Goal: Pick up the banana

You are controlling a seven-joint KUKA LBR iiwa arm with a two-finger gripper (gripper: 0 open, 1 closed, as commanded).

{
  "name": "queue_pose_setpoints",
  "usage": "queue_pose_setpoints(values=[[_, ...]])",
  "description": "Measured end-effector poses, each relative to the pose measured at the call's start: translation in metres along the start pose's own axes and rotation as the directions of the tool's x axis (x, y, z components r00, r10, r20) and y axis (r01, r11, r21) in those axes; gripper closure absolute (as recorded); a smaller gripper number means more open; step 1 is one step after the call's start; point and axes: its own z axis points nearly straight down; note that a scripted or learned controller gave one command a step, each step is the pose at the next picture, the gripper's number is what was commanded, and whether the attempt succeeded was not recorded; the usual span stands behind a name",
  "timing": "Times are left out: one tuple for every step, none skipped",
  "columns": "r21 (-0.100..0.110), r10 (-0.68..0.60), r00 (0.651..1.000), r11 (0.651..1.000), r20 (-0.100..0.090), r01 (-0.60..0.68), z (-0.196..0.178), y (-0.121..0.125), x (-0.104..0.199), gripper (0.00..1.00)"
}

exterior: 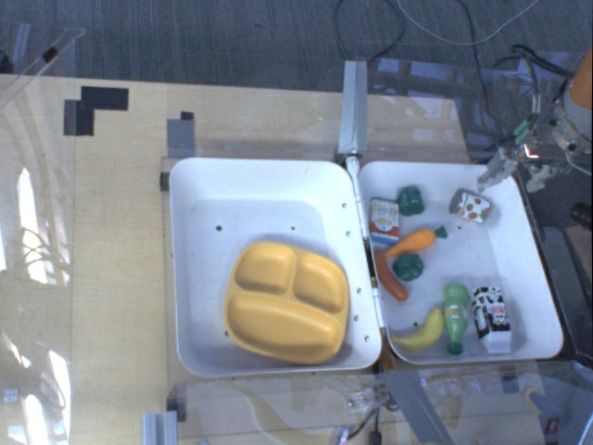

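Single fixed camera is sitting above the bench (pixel 93 248), looking down at a slant. It is facing both white bins side by side: the left bin (pixel 199 341) is landing around frame centre, the right bin (pixel 537 290) toward the right edge. Far bench edge and dark carpet (pixel 232 26) with loose cables (pixel 445 7) are showing along the top, so the lens is tilting away from the near side. Standoff is moderate: both bins are fitting whole, with bare bench filling the left third. The arm (pixel 570 133) is entering at the upper right edge.
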Motion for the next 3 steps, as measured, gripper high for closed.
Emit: queue_pose_setpoints(values=[[0.0,-0.144,0.99,0.99,-0.001,0.144,0.151,-0.04,0.047,0.0],[0.0,-0.288,0.958,0.958,-0.001,0.288,0.076,-0.086,0.102,0.0],[-0.009,-0.574,0.819,0.819,0.006,0.574,0.155,-0.131,0.079,0.0]])
